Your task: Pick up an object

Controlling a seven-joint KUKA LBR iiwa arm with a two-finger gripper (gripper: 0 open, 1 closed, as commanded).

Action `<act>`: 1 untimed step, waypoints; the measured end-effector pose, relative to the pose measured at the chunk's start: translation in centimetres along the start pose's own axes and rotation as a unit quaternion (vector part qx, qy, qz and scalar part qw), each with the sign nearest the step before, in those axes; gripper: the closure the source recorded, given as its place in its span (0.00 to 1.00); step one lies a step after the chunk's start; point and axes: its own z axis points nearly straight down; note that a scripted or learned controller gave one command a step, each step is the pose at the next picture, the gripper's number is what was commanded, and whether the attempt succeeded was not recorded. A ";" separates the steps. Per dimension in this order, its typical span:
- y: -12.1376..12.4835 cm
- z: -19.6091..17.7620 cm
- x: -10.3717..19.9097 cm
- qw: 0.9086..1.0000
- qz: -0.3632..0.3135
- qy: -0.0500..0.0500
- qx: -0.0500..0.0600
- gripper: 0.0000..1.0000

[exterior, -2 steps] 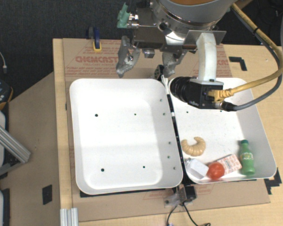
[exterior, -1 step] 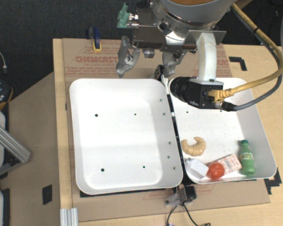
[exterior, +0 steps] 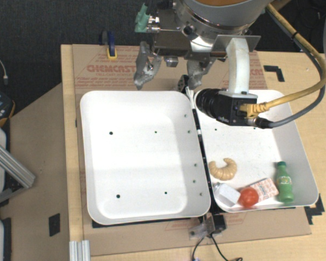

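A croissant [exterior: 224, 168], tomato [exterior: 249, 197], green bottle [exterior: 284, 182] and packet [exterior: 264, 188] are seen in the right bin [exterior: 271, 145]. Above the left bin [exterior: 136, 151], the gripper [exterior: 168, 75] is spread open, nothing held

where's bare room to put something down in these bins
The left bin has bare floor from wall to wall. In the right bin, the middle strip is free, between the black camera unit and the croissant. Its near corner is crowded: croissant, tomato, green bottle.
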 end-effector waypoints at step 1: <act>0.0 0.0 0.0 1.000 0.000 0.000 0.000 0.00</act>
